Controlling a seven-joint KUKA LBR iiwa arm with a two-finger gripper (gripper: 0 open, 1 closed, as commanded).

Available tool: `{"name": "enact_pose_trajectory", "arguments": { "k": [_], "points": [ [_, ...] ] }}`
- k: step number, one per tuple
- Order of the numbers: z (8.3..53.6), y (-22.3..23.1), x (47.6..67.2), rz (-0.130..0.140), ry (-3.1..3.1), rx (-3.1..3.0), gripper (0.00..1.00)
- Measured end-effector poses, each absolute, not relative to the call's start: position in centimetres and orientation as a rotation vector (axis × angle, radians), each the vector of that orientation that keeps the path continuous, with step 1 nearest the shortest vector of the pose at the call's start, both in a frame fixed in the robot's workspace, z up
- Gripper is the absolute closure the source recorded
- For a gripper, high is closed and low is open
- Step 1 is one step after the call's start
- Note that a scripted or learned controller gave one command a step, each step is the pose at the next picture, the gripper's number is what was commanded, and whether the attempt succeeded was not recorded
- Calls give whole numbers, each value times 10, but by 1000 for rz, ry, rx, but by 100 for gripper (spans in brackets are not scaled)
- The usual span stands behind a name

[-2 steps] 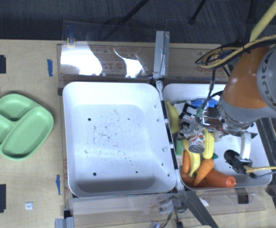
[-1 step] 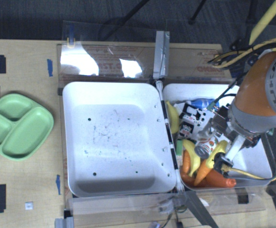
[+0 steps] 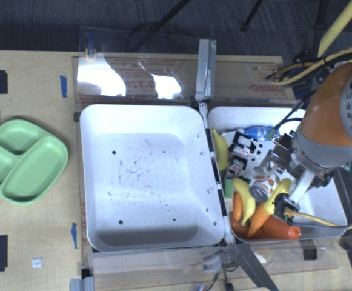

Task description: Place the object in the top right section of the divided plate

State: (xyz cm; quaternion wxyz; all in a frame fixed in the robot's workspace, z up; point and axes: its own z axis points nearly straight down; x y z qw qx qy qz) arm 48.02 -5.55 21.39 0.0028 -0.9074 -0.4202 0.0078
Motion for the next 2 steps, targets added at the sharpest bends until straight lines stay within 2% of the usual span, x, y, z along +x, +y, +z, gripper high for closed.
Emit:
{"name": "enact_pose_trajectory", "arguments": {
  "k": [2],
  "points": [
    [226, -56, 481, 49, -1320, -2839, 100]
  ]
}}
